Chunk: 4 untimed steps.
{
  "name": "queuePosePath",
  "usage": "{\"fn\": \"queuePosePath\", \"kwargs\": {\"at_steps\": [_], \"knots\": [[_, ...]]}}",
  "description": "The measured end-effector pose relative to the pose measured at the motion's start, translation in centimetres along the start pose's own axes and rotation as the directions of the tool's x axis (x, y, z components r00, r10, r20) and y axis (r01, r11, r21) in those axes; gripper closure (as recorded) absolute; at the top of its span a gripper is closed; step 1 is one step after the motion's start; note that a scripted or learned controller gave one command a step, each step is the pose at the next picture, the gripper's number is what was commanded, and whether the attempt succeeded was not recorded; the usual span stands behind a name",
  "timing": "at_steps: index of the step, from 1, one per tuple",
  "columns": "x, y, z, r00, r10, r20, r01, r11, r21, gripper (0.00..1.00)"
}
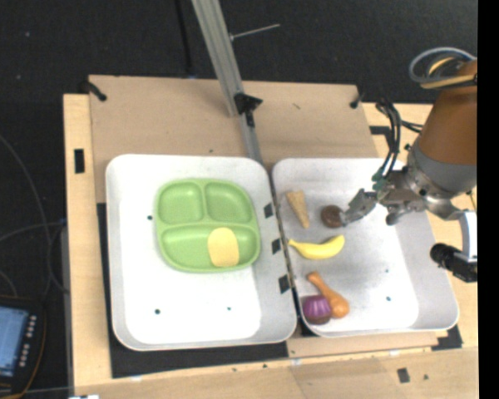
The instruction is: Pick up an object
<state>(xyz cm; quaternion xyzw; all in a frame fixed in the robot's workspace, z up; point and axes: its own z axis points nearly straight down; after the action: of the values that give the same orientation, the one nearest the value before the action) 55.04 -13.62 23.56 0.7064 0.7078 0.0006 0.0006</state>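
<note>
Right bin [399, 298], end effector [355, 209] perhaps open

Hand [355, 209] by brown obj [332, 216], right bin [399, 306].

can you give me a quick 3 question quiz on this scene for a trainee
1. True or false: the yellow block lies in the green tray.
2. Which item is nearest the pincer? A banana B brown ball C cone
3. Fill in: the purple item lies in the ___ bin's near corner.

Key: 1 true; 2 B; 3 right
</note>
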Motion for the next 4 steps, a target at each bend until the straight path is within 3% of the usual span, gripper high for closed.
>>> {"fn": "queuePosePath", "kwargs": {"at_steps": [1, 3, 4], "knots": [[0.0, 0.0, 0.0, 1.0, 0.001, 0.0, -0.001, 1.0, 0.0, 0.0], [-0.1, -1.3, 10.3, 1.0, 0.003, 0.001, -0.003, 1.0, 0.007, 0.0], [-0.2, -1.3, 13.6, 1.0, 0.003, 0.001, -0.003, 1.0, 0.004, 0.0]]}}
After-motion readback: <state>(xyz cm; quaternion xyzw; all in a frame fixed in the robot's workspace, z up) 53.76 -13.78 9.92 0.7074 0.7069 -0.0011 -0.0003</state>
